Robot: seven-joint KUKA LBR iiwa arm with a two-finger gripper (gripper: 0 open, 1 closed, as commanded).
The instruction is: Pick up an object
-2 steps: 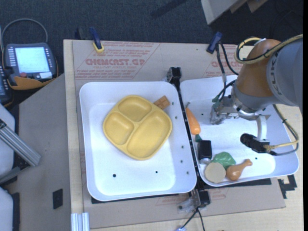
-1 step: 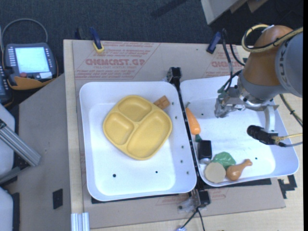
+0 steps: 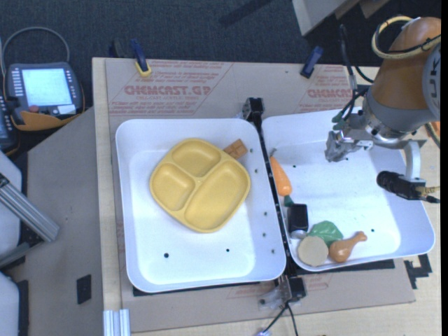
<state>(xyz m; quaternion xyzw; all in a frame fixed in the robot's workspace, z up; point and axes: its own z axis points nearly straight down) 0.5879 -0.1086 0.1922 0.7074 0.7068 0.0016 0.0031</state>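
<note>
end effector [image 3: 339, 148] hangs over the far part of the right bin [image 3: 420, 238]; i cannot tell its state, and it holds nothing. carrot [image 3: 281, 177], drumstick [image 3: 346, 246] and green toy [image 3: 326, 230] lie at the bin's left and near edges, so the pick is not done.

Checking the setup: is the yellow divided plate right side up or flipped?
Right side up: the yellow plate shows its three hollow compartments, lying in the left bin.
</note>
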